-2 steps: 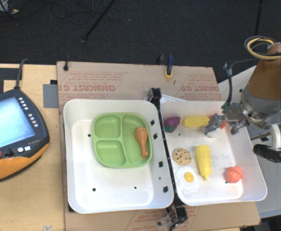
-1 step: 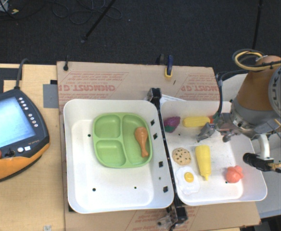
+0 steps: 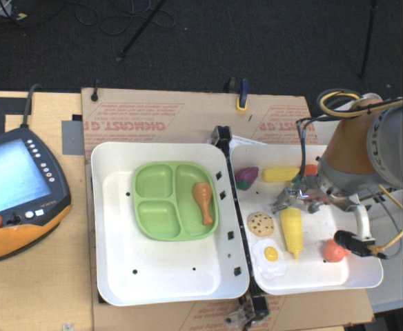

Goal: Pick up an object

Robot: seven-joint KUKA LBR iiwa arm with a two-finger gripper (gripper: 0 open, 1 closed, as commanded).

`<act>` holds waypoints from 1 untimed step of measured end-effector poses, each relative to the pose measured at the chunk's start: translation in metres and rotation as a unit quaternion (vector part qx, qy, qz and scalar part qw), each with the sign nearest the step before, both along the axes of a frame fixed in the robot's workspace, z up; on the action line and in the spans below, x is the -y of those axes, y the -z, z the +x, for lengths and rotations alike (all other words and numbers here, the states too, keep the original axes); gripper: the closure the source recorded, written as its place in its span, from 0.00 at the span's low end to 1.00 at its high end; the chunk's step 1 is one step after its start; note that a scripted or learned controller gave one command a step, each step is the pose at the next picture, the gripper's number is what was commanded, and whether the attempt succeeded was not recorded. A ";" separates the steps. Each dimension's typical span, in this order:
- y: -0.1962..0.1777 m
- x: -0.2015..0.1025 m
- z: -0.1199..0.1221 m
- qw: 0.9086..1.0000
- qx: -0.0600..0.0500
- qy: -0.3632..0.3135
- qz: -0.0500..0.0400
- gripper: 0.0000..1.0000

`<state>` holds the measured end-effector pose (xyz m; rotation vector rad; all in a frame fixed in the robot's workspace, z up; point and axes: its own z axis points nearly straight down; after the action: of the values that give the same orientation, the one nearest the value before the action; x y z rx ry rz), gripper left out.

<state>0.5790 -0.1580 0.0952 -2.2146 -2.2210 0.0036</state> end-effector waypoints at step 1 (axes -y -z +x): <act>-0.012 0.002 0.000 1.000 0.000 0.002 0.000 1.00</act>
<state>0.5787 -0.1597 0.1067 -2.2189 -2.2167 0.0031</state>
